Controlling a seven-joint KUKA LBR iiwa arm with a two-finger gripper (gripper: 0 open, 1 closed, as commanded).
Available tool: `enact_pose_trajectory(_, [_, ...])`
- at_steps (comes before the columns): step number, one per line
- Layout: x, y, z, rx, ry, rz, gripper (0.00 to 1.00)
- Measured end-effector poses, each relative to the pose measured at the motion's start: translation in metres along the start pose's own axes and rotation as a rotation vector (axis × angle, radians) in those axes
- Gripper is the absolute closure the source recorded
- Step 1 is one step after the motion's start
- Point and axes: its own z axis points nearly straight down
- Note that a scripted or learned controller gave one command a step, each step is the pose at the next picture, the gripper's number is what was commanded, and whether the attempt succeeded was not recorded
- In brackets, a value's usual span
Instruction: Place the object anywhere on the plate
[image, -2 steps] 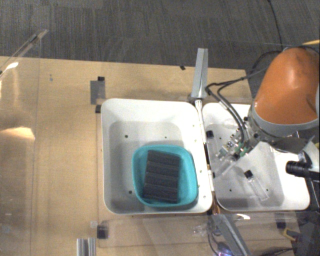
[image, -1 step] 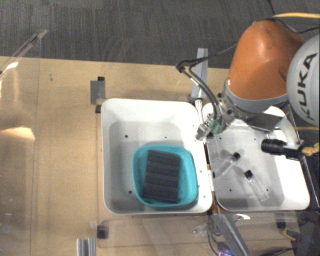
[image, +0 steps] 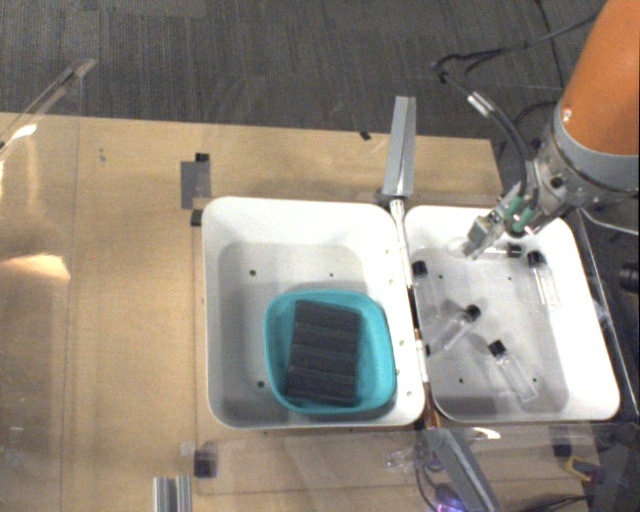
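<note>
Camera view: pincer (image: 480, 240) hovers over right bin (image: 590, 395), top-left part; can't tell whether it pinches anything. Clear vials with black caps lie scattered below: one mid-bin (image: 452, 325), another lower right (image: 508, 365). Teal plate (image: 378, 345) in left bin (image: 230, 300) carries dark ribbed block (image: 323, 350).

Two white bins (image: 225, 300) sit side by side on a wooden bench (image: 100, 300) over grey carpet (image: 250, 60).

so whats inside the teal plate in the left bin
A dark ribbed block lies in the teal plate, covering most of its floor. Whatever might sit beneath the block is hidden. The clear vials are all in the right bin.
</note>
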Motion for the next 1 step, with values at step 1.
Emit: enact_pose_trajectory(1, [0.0554,0.0345,0.1427,0.006,0.006,-0.111,1.0])
